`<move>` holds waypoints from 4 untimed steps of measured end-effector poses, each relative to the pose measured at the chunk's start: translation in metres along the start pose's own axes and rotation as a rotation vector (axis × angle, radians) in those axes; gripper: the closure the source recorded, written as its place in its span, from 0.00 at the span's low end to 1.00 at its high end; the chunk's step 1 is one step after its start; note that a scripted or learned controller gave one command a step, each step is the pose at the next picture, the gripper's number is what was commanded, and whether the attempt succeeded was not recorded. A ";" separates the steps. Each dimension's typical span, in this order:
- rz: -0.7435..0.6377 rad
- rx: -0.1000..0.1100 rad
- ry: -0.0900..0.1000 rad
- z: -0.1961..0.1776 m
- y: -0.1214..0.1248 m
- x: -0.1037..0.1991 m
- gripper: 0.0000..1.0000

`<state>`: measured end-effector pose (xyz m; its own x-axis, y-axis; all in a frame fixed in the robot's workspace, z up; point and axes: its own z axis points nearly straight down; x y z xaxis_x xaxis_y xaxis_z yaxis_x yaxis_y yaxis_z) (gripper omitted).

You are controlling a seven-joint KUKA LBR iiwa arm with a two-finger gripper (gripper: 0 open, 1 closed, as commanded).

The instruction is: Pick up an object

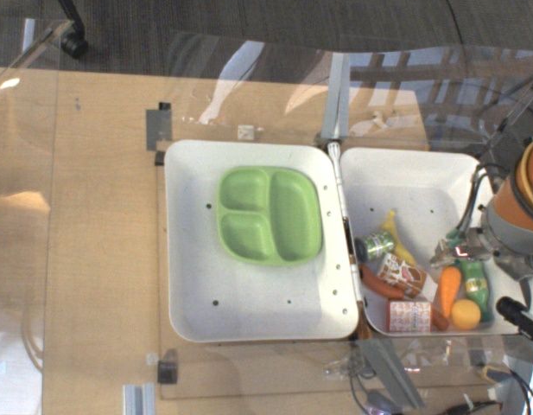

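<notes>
Toy food heaped in the right bin's (404, 173) near corner, gripper (453, 251) low over the carrot (449, 289).

Crowded together there: carrot upright beside a green bottle (476, 285), an orange ball (466, 315) touching its foot, a small can (375, 247), a banana (396, 235) behind it, a red-labelled packet (399, 275) and a pink-checked box (409, 316) against the near wall. Probably light hollow plastic, stiff, smooth and a bit slippery (round ones likely to squirt out of a pinch). Best taken across the carrot's thick upper half, or across the box's flat sides. Impossible to tell whether the pincer stands open or closed. Left bin (193, 305) bearing just a green divided plate (270, 214).
</notes>
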<state>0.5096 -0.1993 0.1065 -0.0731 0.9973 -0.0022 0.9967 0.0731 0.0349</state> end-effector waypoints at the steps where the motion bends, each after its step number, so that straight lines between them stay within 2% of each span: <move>1: -0.018 0.027 0.000 -0.090 0.044 0.040 1.00; 2: -0.018 0.028 0.000 -0.090 0.044 0.040 0.00; 3: 0.070 0.025 -0.001 0.012 0.064 0.057 0.00; 4: 0.066 0.017 -0.005 -0.001 0.067 0.057 1.00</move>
<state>0.5723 -0.1379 0.1095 -0.0067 1.0000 -0.0053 0.9998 0.0068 0.0182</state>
